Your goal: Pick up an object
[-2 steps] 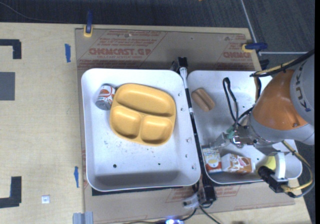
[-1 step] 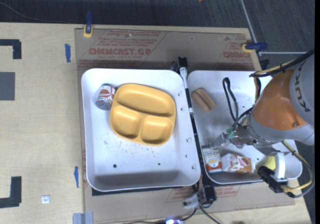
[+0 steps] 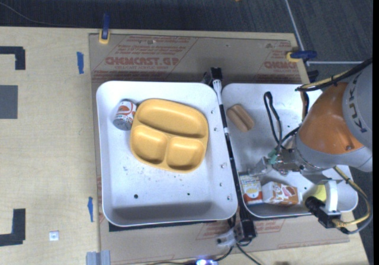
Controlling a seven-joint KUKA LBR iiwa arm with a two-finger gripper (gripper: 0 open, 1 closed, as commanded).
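Observation:
My gripper [image 3: 270, 166] hangs low over the right bin [image 3: 260, 101], near its front. Just below it lies a flat white and orange food packet [image 3: 278, 194], with a small yellow and red carton [image 3: 250, 188] at its left end. I see nothing held in the gripper. A tan block [image 3: 240, 117] rests at the back left of the same bin, well away from the gripper. The arm's orange band [image 3: 331, 124] covers the bin's right side.
The left bin [image 3: 166, 207] holds a large yellow compartment tray [image 3: 169, 133] and a small crushed can [image 3: 124, 114] at its back left corner. A black divider rail [image 3: 224, 139] runs between the bins. Black cables [image 3: 272, 117] loop above the right bin.

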